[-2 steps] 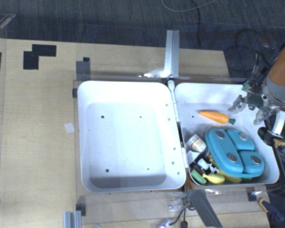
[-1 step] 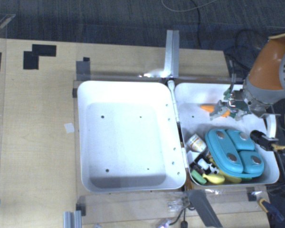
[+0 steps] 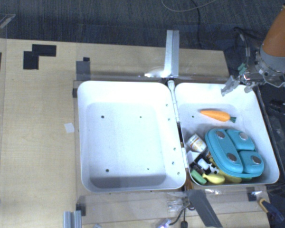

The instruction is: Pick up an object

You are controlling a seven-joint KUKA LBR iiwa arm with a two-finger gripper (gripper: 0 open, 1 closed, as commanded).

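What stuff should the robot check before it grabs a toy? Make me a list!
1. Toys to choose from: carrot, blue tray and banana lie in the right bin: ok.
2. Carrot lies apart from the pile: ok.
3. Gripper above a toy: not ok, it sits over the bin's far rim.
4. Gripper carrying nothing: ok.
5. Fingers open enough: cannot tell.

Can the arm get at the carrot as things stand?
Probably yes: the carrot lies alone on bare floor of the right bin, apart from the blue toy, with the gripper nearby.
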